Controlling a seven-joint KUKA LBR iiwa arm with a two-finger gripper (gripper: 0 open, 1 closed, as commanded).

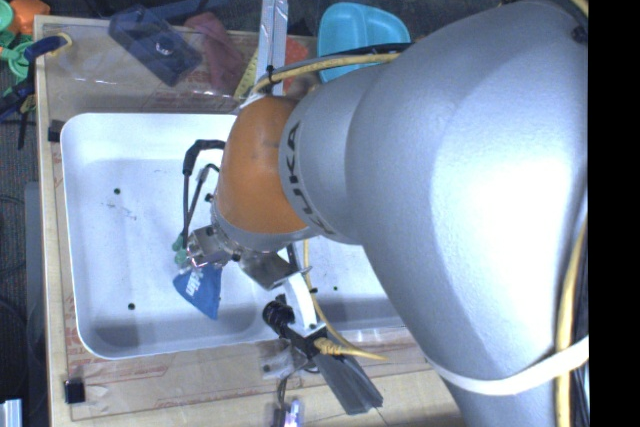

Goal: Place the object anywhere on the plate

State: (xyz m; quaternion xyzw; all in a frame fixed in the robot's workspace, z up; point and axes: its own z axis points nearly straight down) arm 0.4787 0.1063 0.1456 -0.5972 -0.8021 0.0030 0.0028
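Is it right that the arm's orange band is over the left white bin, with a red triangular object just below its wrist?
Not quite: the triangular object is blue, not red. The camera view shows it below the wrist, with the orange band over the left white bin.

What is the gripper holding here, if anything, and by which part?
It cannot be told: the gripper sits right over a blue object in the white bin, but the wrist hides any contact.
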